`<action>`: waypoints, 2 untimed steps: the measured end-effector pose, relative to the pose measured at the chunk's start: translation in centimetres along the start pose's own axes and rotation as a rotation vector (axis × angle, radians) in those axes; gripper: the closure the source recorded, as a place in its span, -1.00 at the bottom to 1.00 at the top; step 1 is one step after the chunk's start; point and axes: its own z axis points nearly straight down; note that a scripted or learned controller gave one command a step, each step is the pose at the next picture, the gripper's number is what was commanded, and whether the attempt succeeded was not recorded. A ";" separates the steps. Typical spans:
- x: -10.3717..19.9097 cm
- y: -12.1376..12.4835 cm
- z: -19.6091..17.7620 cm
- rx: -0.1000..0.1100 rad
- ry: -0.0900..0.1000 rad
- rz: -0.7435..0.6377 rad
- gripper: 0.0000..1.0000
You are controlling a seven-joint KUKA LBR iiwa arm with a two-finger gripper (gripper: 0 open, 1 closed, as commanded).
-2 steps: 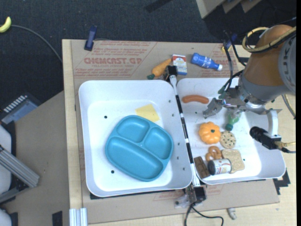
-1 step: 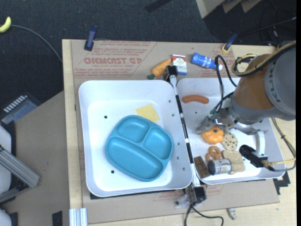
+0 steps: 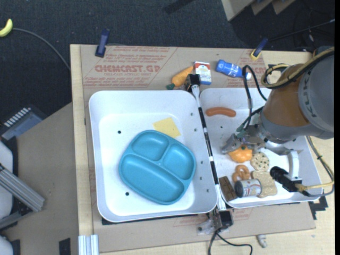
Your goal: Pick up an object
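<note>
The arm [image 3: 297, 105] reaches into the right bin [image 3: 228, 97] from the right. Its pincer [image 3: 237, 142] is low over the bin's centre, just above an orange toy fruit [image 3: 241, 154]; whether the fingers are apart or together cannot be told.

Task items, right bin: a sausage [image 3: 220, 111] lies near the far wall, long axis running left to right. The orange toy fruit sits mid-bin, its long axis roughly left to right. Nearer the front are a pretzel [image 3: 241, 171], a round speckled cookie [image 3: 260, 161], a small can [image 3: 248, 188] on its side pointing left to right, and a brown block [image 3: 227, 188].

Left bin [image 3: 106, 110]: a blue divided plate [image 3: 156, 166], long axis slanted from far left to near right, and a yellow cheese slice [image 3: 168, 126] just beyond it.

The tabletop [image 3: 127, 62] is brown board with red lettering. Behind the bins lie a carrot [image 3: 182, 76], a small carton [image 3: 202, 72] and a blue can [image 3: 229, 68]. Dark carpet [image 3: 53, 15] surrounds the tabletop.
</note>
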 end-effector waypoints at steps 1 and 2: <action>1.0 -2.5 0.0 0.001 0.000 0.000 -1.00; 1.0 -2.5 -0.9 0.000 0.000 0.001 1.00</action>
